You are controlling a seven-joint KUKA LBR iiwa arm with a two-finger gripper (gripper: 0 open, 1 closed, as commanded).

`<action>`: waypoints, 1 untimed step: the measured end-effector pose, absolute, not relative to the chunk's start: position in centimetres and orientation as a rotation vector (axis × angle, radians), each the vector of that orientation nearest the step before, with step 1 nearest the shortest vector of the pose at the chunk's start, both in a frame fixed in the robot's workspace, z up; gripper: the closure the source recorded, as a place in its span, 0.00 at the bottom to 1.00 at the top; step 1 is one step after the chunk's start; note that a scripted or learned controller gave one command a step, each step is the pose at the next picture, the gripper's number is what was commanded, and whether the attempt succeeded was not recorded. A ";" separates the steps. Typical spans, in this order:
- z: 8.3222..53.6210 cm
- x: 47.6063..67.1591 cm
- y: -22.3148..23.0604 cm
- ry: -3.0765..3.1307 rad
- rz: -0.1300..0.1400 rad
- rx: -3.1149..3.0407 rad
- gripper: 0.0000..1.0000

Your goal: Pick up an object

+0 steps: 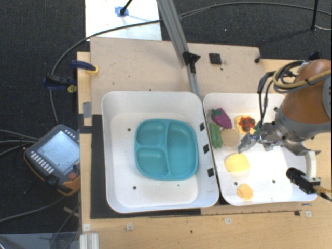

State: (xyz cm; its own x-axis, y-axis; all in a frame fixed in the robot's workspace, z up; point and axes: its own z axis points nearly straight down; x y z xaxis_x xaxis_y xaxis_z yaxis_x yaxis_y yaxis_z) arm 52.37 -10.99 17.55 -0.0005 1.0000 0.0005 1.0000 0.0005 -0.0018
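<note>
The right bin [270,188] holds several toy foods: a purple piece [222,118], a green piece [215,136], a tan piece [229,137], a yellow and red piece [244,123], a round yellow piece [236,163] and a small orange piece [245,192]. My gripper [248,141] hangs over the middle of this bin, just right of the tan piece and above the round yellow piece. Nothing shows between its fingers.
The left bin [119,154] carries a teal divided plate [166,149]. A grey pole [174,25] slants across the bench behind the bins. A handheld pendant [54,154] lies left of the bench. The arm's body [306,108] covers the right bin's far right part.
</note>
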 end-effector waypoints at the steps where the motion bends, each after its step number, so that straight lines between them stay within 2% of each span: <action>1: 12.8 52.8 -10.1 -2.220 0.002 -2.218 0.00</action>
State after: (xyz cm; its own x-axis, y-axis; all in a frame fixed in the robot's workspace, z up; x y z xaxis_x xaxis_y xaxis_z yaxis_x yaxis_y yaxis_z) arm 52.76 -10.14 12.80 -0.0005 1.0000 0.0014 1.0000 0.0005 -0.0034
